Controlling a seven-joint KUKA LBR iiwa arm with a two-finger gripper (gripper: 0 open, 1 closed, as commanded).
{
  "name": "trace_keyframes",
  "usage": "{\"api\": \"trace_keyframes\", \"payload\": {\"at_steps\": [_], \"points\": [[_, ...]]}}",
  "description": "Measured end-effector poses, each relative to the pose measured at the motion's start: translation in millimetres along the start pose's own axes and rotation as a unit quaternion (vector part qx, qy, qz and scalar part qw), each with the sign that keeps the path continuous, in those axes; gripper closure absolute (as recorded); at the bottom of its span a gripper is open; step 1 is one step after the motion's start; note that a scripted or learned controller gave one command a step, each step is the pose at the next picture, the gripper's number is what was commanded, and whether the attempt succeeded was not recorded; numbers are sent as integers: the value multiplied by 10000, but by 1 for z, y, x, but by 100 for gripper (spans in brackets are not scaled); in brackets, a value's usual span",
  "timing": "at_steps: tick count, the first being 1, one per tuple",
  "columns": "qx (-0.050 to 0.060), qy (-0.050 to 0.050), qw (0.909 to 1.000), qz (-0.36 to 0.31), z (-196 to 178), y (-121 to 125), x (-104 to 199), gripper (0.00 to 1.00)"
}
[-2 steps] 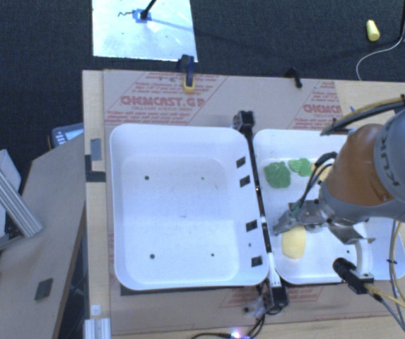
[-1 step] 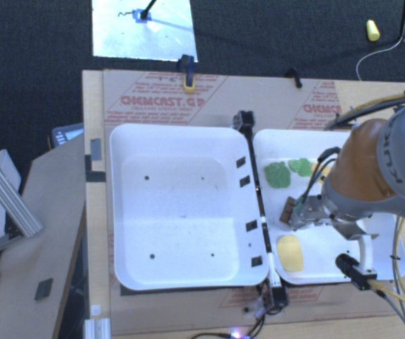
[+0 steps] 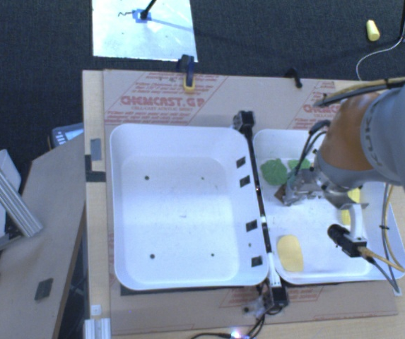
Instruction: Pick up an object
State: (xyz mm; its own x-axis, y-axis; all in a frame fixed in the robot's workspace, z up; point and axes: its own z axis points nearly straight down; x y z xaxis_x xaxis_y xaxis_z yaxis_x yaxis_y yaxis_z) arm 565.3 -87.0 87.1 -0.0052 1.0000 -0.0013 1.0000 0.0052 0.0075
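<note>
Overhead, the camera view showed the gripper (image 3: 292, 191) low in the right bin (image 3: 315, 277), beside a green object (image 3: 274, 169) near the divider, with a yellow object (image 3: 290, 252) lying well apart toward the bin's front; whether the tool was released or clenched could not be told, and nothing was seen held. Judged risk: the tool sat close to the divider and beside, not over, the green object, so closing could catch the edge and push it away, or lift clear empty.

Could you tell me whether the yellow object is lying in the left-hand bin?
No, the yellow object lies in the right-hand bin, near its front edge.
</note>
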Motion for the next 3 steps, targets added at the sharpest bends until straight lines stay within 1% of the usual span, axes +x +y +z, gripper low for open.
{"api": "trace_keyframes", "payload": {"at_steps": [1, 2, 3], "points": [[56, 12, 10000, 37, -24, -82, -11, 100], [-37, 9, 10000, -40, -103, 5, 51, 100], [59, 16, 10000, 19, -97, -81, 72, 100]]}}
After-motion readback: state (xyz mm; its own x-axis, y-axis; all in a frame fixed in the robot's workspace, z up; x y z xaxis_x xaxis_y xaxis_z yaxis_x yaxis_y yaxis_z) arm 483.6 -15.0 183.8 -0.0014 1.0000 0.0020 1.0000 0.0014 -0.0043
